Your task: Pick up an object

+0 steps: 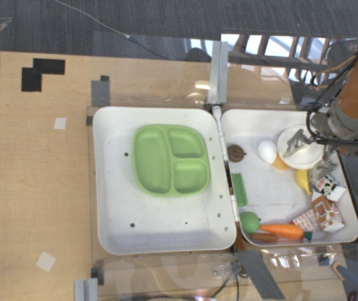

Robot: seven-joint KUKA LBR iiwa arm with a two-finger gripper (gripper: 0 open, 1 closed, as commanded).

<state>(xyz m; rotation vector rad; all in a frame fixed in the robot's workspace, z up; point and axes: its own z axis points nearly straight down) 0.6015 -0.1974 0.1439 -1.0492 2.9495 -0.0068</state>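
The right bin (273, 196) holds several small items: a white egg (266, 151), a brown round piece (235, 153), a yellow banana (302, 180), a green block (239, 190), a green ball (249, 221), a carrot (282, 231) and printed cartons (321, 215). A white round dish (302, 150) lies at the bin's back right, over an orange piece (281, 163). The arm comes in from the right, and my gripper (298, 141) is low over the white dish. I see nothing lifted off the bin floor.
The left bin (113, 187) holds a green divided plate (170, 160). A raised divider (226, 168) separates the two bins. A metal post (218, 74) stands behind them. Black cables (329, 83) hang by the arm at the right.
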